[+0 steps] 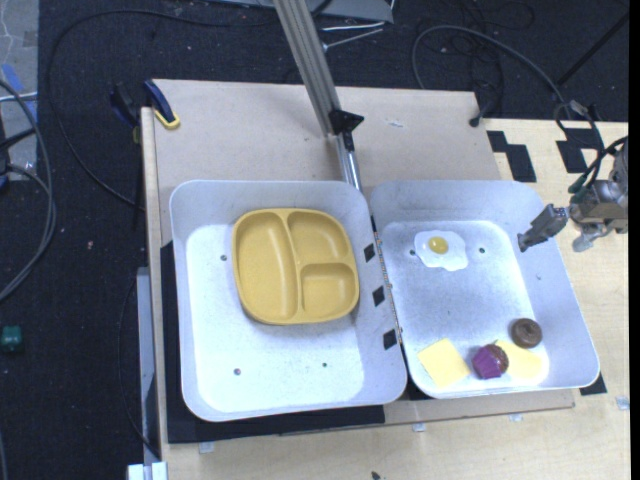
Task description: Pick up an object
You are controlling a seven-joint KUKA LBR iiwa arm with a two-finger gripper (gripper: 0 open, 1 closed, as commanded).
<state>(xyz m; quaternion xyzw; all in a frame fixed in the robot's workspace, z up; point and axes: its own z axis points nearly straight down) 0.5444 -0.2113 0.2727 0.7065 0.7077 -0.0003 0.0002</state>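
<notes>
The right bin (545, 298) holds several small toy foods. A fried egg (441, 250) lies near its back. A yellow cheese slice (443, 362), a purple lump (489, 360) and a brown doughnut-like piece (526, 333) sit along its front, with a pale yellow piece (530, 367) under the last two. My gripper (560, 230) hangs at the right bin's far right rim, above and to the right of the egg, with nothing seen in it.
The left bin (205, 298) holds a yellow divided plate (296, 265). A slanted metal pole (310, 58) rises behind the bins. Cables lie on the dark floor around the bench.
</notes>
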